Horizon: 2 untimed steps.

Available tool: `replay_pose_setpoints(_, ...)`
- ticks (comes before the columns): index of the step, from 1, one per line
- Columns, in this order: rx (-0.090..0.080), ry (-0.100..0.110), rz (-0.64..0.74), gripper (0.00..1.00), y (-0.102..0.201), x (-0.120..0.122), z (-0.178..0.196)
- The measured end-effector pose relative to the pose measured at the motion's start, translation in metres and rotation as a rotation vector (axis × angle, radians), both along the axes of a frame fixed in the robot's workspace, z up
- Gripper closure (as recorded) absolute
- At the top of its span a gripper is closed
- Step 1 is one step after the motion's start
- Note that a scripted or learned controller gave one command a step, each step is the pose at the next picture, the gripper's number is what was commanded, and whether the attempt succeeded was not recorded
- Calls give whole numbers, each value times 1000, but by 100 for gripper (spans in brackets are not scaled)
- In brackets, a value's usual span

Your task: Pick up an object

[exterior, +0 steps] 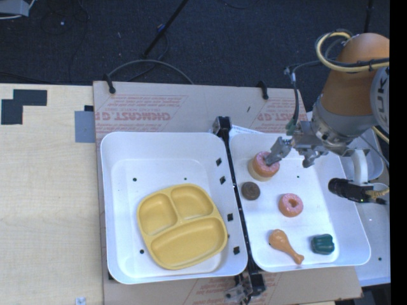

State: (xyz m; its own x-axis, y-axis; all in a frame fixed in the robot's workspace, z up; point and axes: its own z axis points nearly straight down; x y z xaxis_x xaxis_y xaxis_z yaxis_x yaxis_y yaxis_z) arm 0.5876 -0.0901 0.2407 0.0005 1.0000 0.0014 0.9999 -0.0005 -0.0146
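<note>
Room for moving is widest in the middle of the right white bin (356, 234), where a pink-iced ring doughnut (290, 204), a round brown cookie (250, 190), a tan toy drumstick (285, 246) and a small green pepper (322, 244) lie well apart. A second pink doughnut on a tan base (262, 165) sits near the divider between the bins. The fingers (277, 151) stand apart, one touching this doughnut's top, the other clear to its right; the left bin (121, 164) carries a yellow divided plastic tray (182, 225).
</note>
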Motion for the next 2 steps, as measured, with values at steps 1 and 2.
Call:
replay_pose_setpoints(1,-1,-11,2,0,0,2,7)
replay_pose_setpoints(2,0,-4,1,0,3,-4,-57)
